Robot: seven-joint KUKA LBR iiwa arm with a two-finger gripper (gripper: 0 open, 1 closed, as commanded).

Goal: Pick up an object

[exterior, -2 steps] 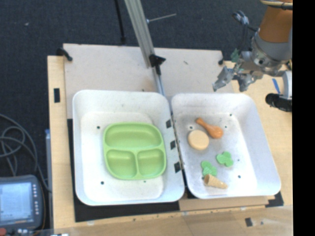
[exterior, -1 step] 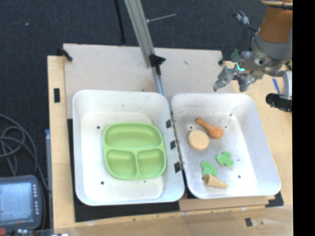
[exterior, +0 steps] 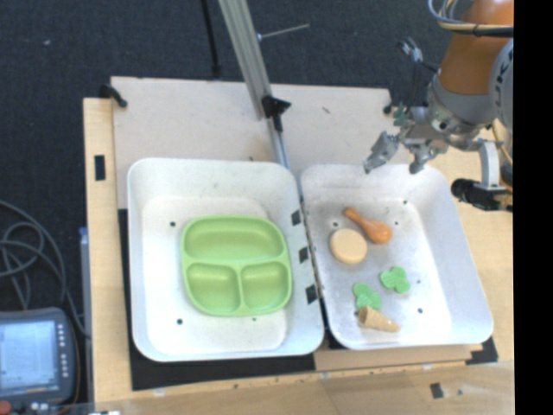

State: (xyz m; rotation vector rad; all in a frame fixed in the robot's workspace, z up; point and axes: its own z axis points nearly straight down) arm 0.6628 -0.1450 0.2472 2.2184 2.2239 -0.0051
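A pale wooden bench (exterior: 102,258) stands on dark carpet (exterior: 52,41). Grey cables (exterior: 34,240) loop at nine o'clock; a screened control pendant (exterior: 33,353) lies at seven o'clock; an aluminium mast (exterior: 246,50) rises toward twelve o'clock.

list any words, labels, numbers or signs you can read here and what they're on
None can be read.
The handheld screen at the bottom left shows lines of content, too small and blurred to read.
The green tray, toy pieces and both white bins show no lettering.
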